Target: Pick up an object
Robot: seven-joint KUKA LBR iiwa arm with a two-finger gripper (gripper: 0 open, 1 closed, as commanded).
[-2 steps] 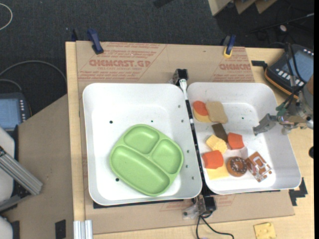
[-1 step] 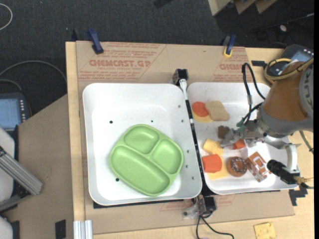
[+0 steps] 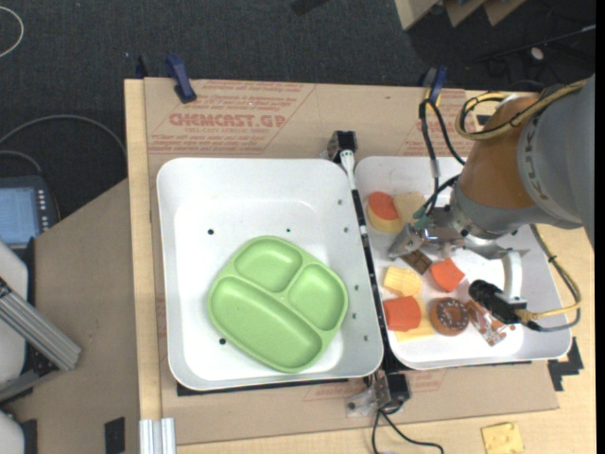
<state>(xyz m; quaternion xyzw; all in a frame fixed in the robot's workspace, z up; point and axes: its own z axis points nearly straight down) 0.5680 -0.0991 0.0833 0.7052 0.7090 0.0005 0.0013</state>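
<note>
The right bin (image 3: 539,348) holds several toy food pieces. An orange and yellow round piece (image 3: 383,211) lies at its far left beside a pale piece (image 3: 412,203). Nearer the front are a yellow block (image 3: 401,280), an orange cube (image 3: 447,274), a red-orange block (image 3: 404,313) and a brown doughnut (image 3: 450,317). My gripper (image 3: 414,247) hangs low over the bin's left middle, between the round piece and the yellow block, with the grey arm (image 3: 529,164) and its orange band (image 3: 492,173) covering the bin's back right.
The left bin (image 3: 189,197) holds a green divided plate (image 3: 276,301). A black divider rail (image 3: 359,225) runs between the bins. A small brown and white piece (image 3: 492,330) lies by the doughnut. Cables (image 3: 440,130) hang along the arm.
</note>
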